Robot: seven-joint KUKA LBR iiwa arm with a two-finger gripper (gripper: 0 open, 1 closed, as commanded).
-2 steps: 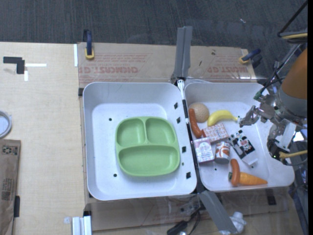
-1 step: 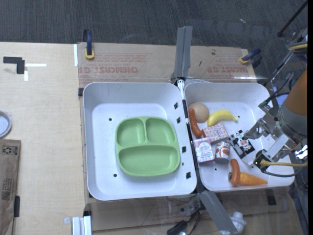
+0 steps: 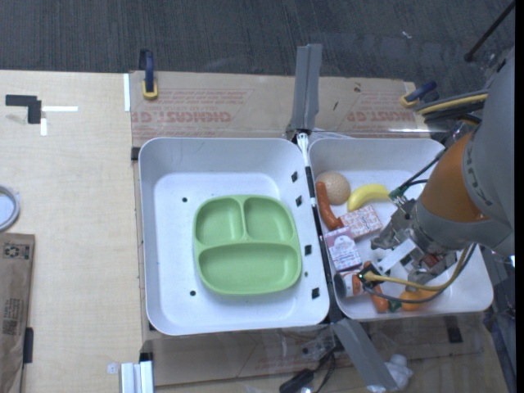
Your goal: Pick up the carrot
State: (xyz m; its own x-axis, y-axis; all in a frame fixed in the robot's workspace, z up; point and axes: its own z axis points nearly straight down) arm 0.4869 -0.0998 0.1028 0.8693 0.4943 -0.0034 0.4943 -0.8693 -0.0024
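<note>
The arm (image 3: 479, 178) hangs low over the right bin (image 3: 458, 301); its gripper (image 3: 401, 262) sits among clutter, grip state impossible to tell. The carrot (image 3: 385, 303) lies just below, near the front wall, beside packets (image 3: 344, 248). Risk: a neighbouring packet gets snagged instead.

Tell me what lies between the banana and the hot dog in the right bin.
In the camera view, bare white bin floor separates the banana from the hot dog; the round tan ball sits just above that gap.

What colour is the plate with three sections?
Light green. The plate shows plainly in the camera view, lying in the left bin.
</note>
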